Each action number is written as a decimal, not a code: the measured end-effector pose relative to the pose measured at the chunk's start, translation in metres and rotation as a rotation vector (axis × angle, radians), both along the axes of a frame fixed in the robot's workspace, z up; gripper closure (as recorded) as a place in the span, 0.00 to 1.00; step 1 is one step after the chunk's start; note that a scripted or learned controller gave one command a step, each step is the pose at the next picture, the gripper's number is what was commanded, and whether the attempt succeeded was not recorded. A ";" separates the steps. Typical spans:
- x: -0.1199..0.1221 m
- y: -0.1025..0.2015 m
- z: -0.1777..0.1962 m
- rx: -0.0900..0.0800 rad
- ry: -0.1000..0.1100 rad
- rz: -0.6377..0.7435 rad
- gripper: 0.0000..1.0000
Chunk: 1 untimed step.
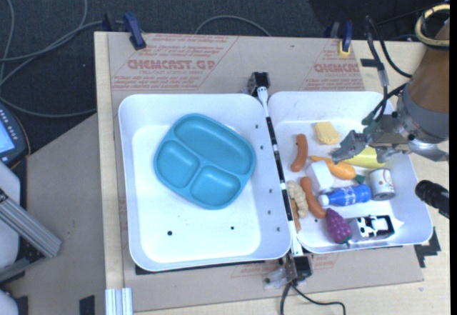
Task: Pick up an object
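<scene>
Plywood bench (214, 63) with red lettering carries two shallow white bins side by side, dark floor and cables behind it.

Near edge first. Right bin (314, 110) bottom corner holds a black-and-white toy (375, 226), cow-patterned I think, next to a purple grape bunch (337, 226). Just above those, a blue bottle (348, 196) lies on its side, with a small red-and-white can (380, 182) at its right end. A pale peanut-like piece (295, 196) and an orange sausage (308, 193) sit by the divider. A white block (320, 176) lies between the sausage and the bottle.

Mid bin: orange carrot (338, 168), touching or overlapping a yellow banana (365, 158). Another red-orange sausage (299, 152) stands well left of them. A yellow cheese wedge (327, 133) is farthest back.

Gripper (355, 145) comes in from my right, low over the carrot and banana. I see dark fingers angled left with what looks like a small gap, tips right at the carrot's upper side. Nothing sits clearly between them. At this resolution I can't tell how far apart they are, or whether they touch the carrot.

Left bin (143, 235) holds a blue divided plate (205, 159), three compartments, resting flat near the centre.
</scene>
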<state>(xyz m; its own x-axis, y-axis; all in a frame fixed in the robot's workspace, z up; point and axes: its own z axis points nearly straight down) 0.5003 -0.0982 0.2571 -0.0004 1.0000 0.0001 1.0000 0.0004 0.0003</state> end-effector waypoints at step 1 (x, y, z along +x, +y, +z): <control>0.016 -0.020 -0.153 0.002 0.014 -0.003 0.00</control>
<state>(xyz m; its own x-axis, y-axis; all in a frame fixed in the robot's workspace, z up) 0.5162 -0.1182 0.1039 0.0022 1.0000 0.0020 0.9999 -0.0022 -0.0133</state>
